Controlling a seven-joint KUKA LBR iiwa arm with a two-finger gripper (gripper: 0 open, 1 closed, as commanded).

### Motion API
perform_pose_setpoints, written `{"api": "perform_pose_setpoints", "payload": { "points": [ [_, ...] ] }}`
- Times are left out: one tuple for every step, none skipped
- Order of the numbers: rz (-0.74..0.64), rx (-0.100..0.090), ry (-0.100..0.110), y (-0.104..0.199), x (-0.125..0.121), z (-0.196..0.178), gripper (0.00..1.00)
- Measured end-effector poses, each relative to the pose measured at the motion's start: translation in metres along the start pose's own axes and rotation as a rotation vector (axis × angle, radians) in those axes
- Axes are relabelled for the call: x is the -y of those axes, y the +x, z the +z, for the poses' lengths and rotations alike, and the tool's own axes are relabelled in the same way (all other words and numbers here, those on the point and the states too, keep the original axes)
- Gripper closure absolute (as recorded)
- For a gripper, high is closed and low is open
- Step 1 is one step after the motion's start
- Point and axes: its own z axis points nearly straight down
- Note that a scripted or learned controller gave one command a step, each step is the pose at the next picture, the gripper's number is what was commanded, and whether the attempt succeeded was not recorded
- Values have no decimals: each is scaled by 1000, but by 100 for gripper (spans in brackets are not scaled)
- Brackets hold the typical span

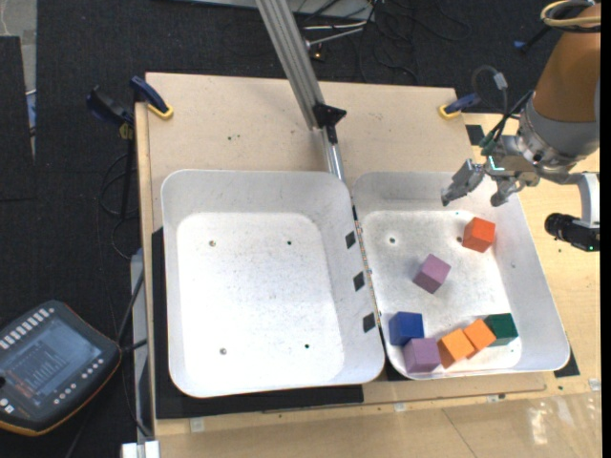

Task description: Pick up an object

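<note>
While tool (pixel 476 188) hangs open over right bin's (pixel 535 284) far edge, orange cube (pixel 478 234) just below, unheld

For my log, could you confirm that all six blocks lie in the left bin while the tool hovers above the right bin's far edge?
Not quite: the camera view shows the six blocks in the right bin, not the left bin. The tool does hover above the right bin's far edge.
</note>
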Motion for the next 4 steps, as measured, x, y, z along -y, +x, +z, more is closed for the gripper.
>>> {"api": "perform_pose_setpoints", "payload": {
  "points": [
    [-1, 1, -3, 0, 0, -2, 0],
    [1, 1, 0, 2, 1, 41, 0],
    [2, 1, 0, 4, 4, 85, 0],
    [2, 0, 1, 5, 5, 138, 0]
  ]
}}
